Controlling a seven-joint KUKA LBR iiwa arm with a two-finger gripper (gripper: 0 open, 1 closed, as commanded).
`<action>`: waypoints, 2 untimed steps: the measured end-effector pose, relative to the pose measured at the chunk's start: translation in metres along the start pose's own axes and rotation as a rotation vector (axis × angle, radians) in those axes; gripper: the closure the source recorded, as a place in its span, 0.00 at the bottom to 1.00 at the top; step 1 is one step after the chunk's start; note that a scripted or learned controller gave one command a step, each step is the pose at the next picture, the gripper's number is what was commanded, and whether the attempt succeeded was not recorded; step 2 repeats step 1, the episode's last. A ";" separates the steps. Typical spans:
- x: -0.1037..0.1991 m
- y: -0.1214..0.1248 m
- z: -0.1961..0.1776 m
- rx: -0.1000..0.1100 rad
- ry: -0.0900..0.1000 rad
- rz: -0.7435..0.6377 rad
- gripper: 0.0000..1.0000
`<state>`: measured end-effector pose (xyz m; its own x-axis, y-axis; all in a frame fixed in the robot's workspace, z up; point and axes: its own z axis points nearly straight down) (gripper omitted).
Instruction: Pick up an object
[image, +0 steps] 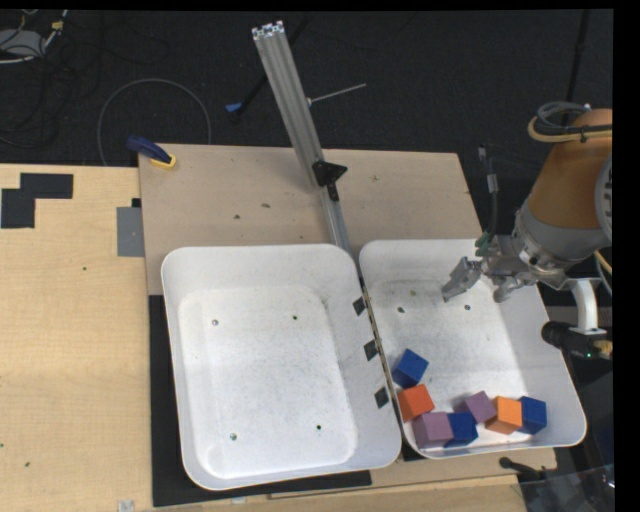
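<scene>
With our gripper (483, 284) spread and empty at the right bin's (430, 262) upper part, we should drop toward the lone blue cube (410, 367) at lower centre of the frame, apart from the cluster, and straddle it squarely.

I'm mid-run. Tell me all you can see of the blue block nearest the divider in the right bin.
The blue block is a small cube, matte, foam-like by its look, sitting tilted with a corner toward the camera. It rests on the floor of the right bin, close to the divider wall, at the upper left end of the block cluster. An orange block lies just below it, apparently touching. The gripper hovers well above, apart.
</scene>
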<state>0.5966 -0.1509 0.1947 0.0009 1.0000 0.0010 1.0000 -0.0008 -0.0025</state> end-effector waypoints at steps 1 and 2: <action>-0.032 -0.059 0.033 0.007 0.000 0.004 0.00; -0.032 -0.059 0.033 0.007 0.000 0.004 0.00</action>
